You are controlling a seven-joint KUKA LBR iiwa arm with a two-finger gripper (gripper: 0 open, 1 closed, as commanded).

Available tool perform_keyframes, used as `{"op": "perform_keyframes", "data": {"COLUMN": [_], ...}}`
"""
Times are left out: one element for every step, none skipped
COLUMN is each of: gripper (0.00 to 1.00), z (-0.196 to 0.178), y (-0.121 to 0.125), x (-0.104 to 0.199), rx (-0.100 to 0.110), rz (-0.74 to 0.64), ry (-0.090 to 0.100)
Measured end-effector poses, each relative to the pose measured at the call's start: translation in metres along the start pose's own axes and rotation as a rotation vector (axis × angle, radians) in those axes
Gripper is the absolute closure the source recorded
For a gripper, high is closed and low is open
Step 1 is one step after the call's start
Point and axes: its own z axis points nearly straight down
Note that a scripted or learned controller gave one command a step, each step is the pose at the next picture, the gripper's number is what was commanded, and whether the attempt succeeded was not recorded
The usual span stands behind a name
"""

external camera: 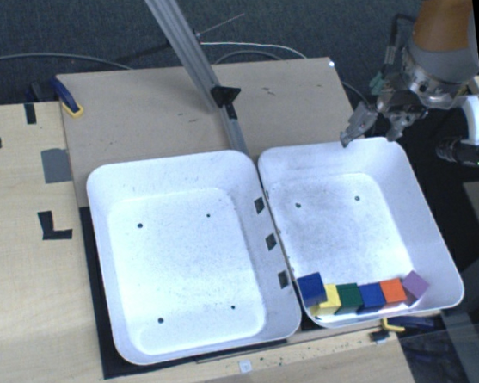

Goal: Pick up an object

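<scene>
two white bins, the left bin [116, 245] and the right bin [415, 208], look like smooth plastic with a dull sheen, speckled with dark flecks. the bench [22, 256] shows pale wood grain, matt. a ribbed metal rail [182, 37] gleams softly. the coloured blocks [360, 294] appear smooth and matt. the arm's orange band [445, 27] looks glossy.

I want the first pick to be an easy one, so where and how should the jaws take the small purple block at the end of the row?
Take the small purple block from above, across its two free sides. It ends the row beside the orange block, pressed near the right white bin's corner wall, so side approaches look blocked.
</scene>
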Motion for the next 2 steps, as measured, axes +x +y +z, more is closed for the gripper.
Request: {"op": "perform_keyframes", "data": {"gripper": [0.0,0.0], "z": [0.169,0.047], "y": [-0.093,-0.023], "x": [0.036,-0.013], "rx": [0.011,-0.012], "rz": [0.001,0.0], "ry": [0.005,-0.003]}}
